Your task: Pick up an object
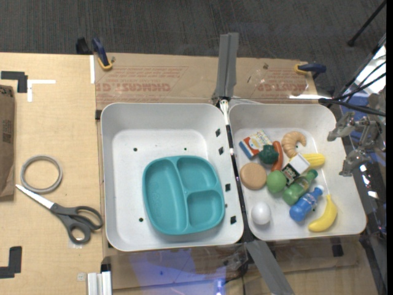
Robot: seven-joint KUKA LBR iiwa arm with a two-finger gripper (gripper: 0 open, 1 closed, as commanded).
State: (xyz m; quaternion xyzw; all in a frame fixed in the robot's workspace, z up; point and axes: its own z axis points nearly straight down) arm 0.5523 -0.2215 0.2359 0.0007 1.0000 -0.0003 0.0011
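**Gripper parked off the bin edge, nothing picked yet**

Gripper (355, 141) is sitting just past the outer rim of the right bin (344, 223), on the side away from the teal tray. It's a tangle of metal and cable from this angle, so I honestly can't tell its state, but nothing from the pile is up there with it.

So progress is basically zero, I'd say: every object lies in the right bin. Banana (325, 215) is on the side of the pile nearest the gripper, with the blue bottle (304, 206) touching it. White egg (261, 213) sits a bit apart, on the tray side, probably the cleanest grab. Croissant (293, 140), green ball (276, 181) and the rest are packed together, which could spoil a pinch.

Teal tray (183, 194) fills the left bin (123, 134). Scissors (64, 214) and a tape roll (41, 173) lie well beyond it, out of the way.
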